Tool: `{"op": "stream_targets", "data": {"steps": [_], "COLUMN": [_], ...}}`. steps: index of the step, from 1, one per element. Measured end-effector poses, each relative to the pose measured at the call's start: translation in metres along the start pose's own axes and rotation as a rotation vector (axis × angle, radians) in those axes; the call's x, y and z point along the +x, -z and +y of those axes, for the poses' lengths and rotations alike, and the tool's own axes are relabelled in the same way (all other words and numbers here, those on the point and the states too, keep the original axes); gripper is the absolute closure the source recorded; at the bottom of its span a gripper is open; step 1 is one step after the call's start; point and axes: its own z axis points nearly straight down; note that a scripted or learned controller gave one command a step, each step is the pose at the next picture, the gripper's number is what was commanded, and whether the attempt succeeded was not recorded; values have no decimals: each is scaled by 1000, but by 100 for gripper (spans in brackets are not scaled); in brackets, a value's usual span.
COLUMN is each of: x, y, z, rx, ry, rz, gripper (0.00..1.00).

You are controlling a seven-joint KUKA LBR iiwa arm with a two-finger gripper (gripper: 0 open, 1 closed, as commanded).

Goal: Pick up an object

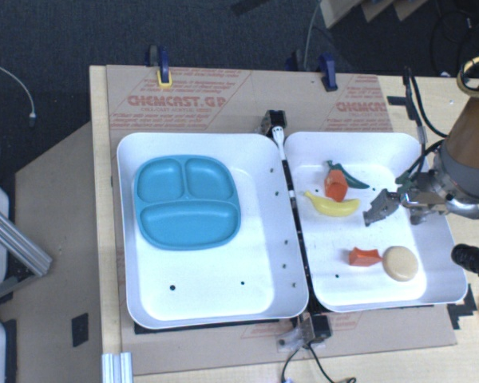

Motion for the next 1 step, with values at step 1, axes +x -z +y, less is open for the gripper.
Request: {"op": "stream_targets", "data": {"steps": [1], "x": [0], "y": [5], "z": [2], "rx": [-11], "ry": [3], "rz": [-2], "gripper": [0]}}
